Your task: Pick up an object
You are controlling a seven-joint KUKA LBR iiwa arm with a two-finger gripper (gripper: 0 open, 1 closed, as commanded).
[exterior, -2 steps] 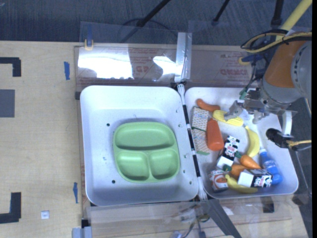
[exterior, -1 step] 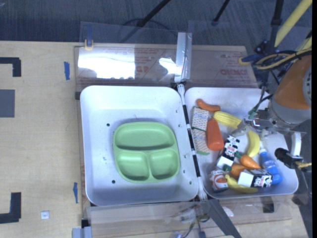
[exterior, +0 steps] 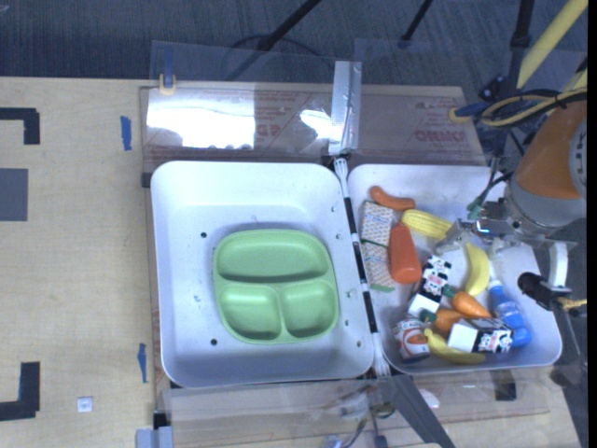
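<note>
Scene: I look down at a slant on a wooden bench (exterior: 75,278) with two shallow white bins side by side.
Landmark: I place everything against the green tray (exterior: 275,284), a three-part plate lying flat in the middle of the left bin (exterior: 177,250).
Right bin (exterior: 546,343): just right of the tray's bin, the two sharing a wall; a heap of small toys fills it.
Carrot (exterior: 404,253): an orange piece, right of the tray and nearest to it among the bright toys, resting beside a patterned flat pad (exterior: 375,236).
Sausage (exterior: 390,198): orange-red, right of the tray and further back.
Corn (exterior: 425,222): yellow, right of the carrot.
Banana (exterior: 478,269): yellow, curved, further right of the tray.
Cow boxes (exterior: 432,283): black-and-white cartons, right of the tray, toward the front of the heap.
Blue bottle (exterior: 508,314): far right of the tray, near the front.
Arm (exterior: 550,171): grey with an orange band, far right of the tray, over the right bin's outer edge.
Gripper (exterior: 466,231): I see it low over the heap, between corn and banana; I cannot tell how it is set, nor whether it grasps anything.
</note>
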